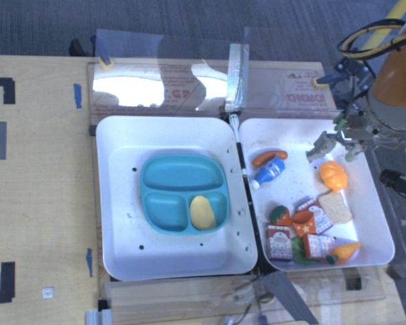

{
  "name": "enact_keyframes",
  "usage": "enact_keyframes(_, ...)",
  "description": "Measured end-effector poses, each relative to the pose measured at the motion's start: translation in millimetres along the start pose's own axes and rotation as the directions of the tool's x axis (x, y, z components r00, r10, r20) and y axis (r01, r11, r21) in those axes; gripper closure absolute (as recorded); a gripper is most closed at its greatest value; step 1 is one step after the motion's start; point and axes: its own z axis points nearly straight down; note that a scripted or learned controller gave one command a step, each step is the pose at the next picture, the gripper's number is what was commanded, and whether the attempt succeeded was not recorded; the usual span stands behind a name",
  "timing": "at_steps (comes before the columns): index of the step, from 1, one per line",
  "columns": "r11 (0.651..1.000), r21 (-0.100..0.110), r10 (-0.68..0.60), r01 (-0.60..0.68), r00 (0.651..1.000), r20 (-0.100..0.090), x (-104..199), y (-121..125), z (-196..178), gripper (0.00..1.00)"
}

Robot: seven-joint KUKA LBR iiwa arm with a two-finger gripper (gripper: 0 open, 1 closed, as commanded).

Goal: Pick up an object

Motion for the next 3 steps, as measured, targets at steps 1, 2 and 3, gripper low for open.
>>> enact_keyframes(1,0.996,-0.007,0.090,-0.090,0.996,-0.004,-55.4,-12.7,115.9,0.00)
enact_keyframes(2,0.995,-0.005,0.095,-0.095,0.995,0.000,-59.0,-14.6,108.0,1.00)
enact_keyframes(3,0.989,-0.010,0.145,-0.145,0.989,-0.002,21.5,38.8,12.7,1.00)
